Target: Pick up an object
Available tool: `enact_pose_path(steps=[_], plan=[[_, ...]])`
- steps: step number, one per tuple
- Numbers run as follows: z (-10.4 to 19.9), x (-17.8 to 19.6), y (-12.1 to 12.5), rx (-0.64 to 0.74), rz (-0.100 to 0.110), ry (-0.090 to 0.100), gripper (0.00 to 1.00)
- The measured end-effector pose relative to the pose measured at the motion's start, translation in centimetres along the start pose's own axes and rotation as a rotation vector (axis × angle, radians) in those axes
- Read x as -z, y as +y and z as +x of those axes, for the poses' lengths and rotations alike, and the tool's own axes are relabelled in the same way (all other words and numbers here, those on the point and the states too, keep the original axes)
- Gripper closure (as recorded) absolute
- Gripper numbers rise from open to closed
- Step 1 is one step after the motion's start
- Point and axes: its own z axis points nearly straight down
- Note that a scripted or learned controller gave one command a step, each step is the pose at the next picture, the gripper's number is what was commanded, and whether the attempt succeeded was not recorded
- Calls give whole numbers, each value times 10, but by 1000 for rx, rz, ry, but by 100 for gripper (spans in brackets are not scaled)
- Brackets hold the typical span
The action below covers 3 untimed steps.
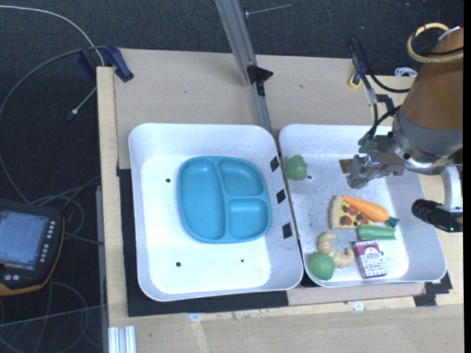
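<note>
Progress on the task is judged to be at an early stage, since no object is seen lifted or clamped. The gripper [366, 169] is positioned over the upper part of the right bin [324, 140], above bare white floor, and nothing is seen between its fingers; how far they are parted cannot be told from this slanted view. The candidate objects are all found in that same bin. A green ball [296, 168] is set close to the bin's left wall, well apart from the gripper. Nearer the gripper, just below it, an orange carrot [366, 209] is laid across a pizza slice [344, 213], with a green vegetable [376, 232] just beneath them. Further toward the front edge, a beige curled piece [335, 249] is seen touching a second green round item [321, 265], and a dark red packet [370, 259] is placed beside them. The left bin [151, 197] is occupied by a blue divided plate [223, 198]. What is left, then, is the whole pick: descent onto one object, closing, and lifting. The carrot is judged the nearest target.
</note>
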Motion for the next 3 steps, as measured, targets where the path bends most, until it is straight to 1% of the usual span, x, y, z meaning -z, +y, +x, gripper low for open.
enact_pose_path(steps=[1, 2, 3], plan=[[50, -11, -9, 0, 0, 0, 100], [109, -1, -23, 2, -1, 1, 100], [159, 7, -35, 2, -1, -1, 100]])
